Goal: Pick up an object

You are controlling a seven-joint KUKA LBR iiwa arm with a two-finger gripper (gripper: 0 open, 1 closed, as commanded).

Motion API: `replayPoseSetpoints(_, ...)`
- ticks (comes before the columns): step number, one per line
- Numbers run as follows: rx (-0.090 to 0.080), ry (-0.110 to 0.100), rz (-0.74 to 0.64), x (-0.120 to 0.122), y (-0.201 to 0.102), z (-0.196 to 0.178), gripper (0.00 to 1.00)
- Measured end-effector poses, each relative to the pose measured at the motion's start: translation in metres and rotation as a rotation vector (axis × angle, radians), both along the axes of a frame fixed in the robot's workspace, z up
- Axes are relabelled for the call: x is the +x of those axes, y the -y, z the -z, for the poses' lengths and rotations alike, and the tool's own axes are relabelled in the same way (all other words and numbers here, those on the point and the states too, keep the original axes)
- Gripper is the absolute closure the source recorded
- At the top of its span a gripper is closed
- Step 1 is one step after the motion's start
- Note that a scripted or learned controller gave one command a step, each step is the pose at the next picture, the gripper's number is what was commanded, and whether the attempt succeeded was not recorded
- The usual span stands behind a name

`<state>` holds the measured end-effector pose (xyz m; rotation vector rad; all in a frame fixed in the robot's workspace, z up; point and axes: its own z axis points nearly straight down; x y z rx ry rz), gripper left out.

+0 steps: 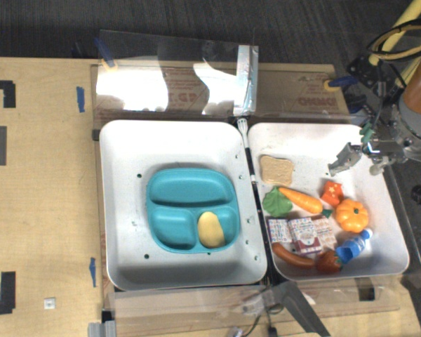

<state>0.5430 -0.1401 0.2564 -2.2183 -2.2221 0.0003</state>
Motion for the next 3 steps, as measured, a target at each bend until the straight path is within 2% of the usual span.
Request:
replayPoseSetpoints(1,0.001,-0.003,-0.180,-0.002,-0.020,0.155,0.00)
replayPoseSetpoints(2,-0.001,0.005,-0.176,0.000,-0.018,0.142,1.00)
replayPoseSetpoints(3,-0.002,0.013,-0.112,0.067,-0.053,0.011,1.00)
